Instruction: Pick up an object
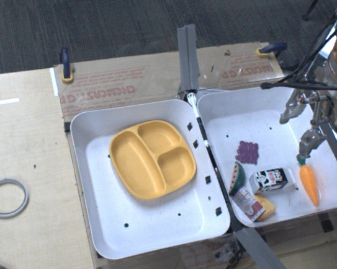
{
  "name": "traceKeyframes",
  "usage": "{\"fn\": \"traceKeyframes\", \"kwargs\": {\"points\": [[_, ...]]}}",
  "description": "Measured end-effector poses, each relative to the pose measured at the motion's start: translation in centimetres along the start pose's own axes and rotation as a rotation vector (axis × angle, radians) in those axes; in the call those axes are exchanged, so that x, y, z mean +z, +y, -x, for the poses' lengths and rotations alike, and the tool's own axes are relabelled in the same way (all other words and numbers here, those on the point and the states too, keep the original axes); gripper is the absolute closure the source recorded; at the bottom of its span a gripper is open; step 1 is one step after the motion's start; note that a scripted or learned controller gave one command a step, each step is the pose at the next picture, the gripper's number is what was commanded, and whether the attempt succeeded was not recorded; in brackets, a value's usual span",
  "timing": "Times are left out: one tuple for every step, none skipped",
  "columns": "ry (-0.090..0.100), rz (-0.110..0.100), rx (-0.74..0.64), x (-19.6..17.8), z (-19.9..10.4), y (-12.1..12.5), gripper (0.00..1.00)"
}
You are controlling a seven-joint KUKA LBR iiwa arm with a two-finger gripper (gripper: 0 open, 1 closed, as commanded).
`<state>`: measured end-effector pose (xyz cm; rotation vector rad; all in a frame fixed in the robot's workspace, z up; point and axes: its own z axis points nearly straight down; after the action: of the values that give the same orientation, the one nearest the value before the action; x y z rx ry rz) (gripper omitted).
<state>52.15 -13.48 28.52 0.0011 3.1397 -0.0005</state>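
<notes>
We see the tool (302,126) at the right side of the right bin (264,101), hanging above its floor with 2 fingers visibly spread, 1 fingertip (286,114) up toward the back wall and the other lower, near the carrot. Nothing sits between them, so we judge the grasp not yet made and the step in hand to be the approach.

Closest to the tool is the orange carrot (310,185), lying lengthwise near the bin's right wall with its green top just beneath the lower finger. To its left lies a small black-and-white carton (270,179), tipped on its side. Just beyond that, a watermelon slice (236,177) and a labelled packet (246,203) crowd together with a yellowish piece (265,207) at the front left corner. A purple grape-like item (247,151) lies alone on the open floor, well apart from the walls.

We think the carrot is the likeliest target. The next move calls for lowering the tool until the fingers straddle the carrot's body, across its narrow width, then closing. Its nearness to the right wall may leave little room for the outer finger.

Further out, the left bin (95,192) holds a yellow divided plate (153,158). On the worktop (19,140) to the left lies a grey tape ring (5,197).
</notes>
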Motion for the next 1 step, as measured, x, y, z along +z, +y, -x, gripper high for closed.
{"fn": "traceKeyframes", "kwargs": {"points": [[0.0, 0.0, 0.0, 0.0, 0.0, 0.0, 0.0]]}}
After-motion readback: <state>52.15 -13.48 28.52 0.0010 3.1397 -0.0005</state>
